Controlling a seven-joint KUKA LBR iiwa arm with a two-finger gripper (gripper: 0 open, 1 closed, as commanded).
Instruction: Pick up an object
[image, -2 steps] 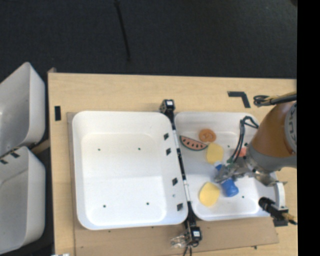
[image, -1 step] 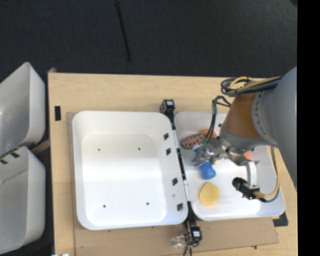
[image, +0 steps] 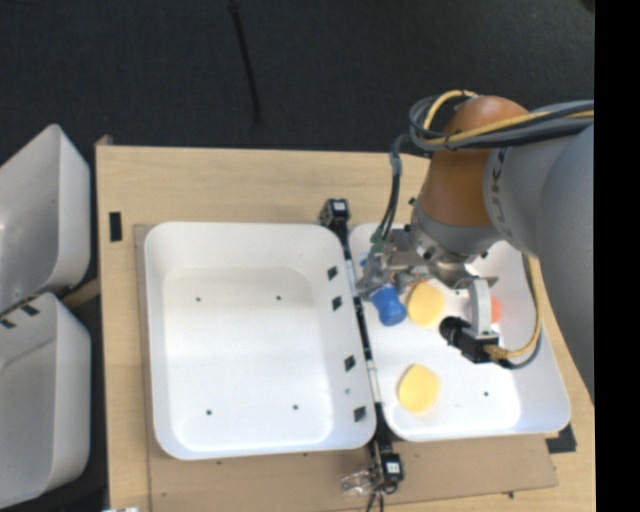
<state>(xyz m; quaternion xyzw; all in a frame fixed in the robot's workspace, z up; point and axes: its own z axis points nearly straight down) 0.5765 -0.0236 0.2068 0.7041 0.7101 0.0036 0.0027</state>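
Pincer (image: 392, 283) just above blue object (image: 388, 306)

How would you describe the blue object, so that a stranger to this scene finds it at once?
Look at the right white bin, where the arm reaches in. Near that bin's left wall, just below the gripper, lies the small blue object. Its two neighbours are yellow; it is the one blue thing.
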